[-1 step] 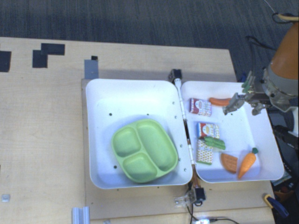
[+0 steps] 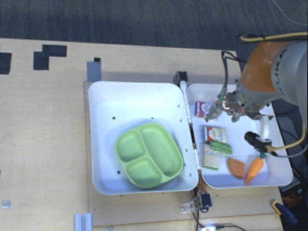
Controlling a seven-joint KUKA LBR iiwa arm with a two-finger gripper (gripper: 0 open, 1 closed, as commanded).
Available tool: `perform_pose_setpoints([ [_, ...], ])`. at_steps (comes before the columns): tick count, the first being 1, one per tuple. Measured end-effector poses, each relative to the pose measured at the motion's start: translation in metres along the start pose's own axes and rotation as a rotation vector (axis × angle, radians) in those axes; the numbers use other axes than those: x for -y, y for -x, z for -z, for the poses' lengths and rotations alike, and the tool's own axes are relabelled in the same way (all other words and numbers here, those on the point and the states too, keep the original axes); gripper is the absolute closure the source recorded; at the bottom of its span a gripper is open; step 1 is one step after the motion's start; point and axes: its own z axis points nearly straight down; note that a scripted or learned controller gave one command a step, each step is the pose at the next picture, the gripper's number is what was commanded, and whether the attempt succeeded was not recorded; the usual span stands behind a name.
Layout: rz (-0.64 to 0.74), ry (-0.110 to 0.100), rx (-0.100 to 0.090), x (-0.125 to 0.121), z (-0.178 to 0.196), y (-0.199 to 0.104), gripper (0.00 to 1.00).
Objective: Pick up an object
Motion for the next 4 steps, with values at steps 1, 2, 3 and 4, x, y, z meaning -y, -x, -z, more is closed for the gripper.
perform_pose_setpoints([
  [1, -0.002, 0.016, 0.001, 0.066, -0.039, 0.029, 0.00],
  [2, -0.004, 0.028, 0.009, 0.063, -0.026, 0.033, 1.00],
  [3, -0.003, 0.004, 0.003, 0.036, -0.040, 0.108, 1.00],
  [4, 0.001, 0.006, 0.002, 0.008, -0.004, 0.113, 1.00],
])
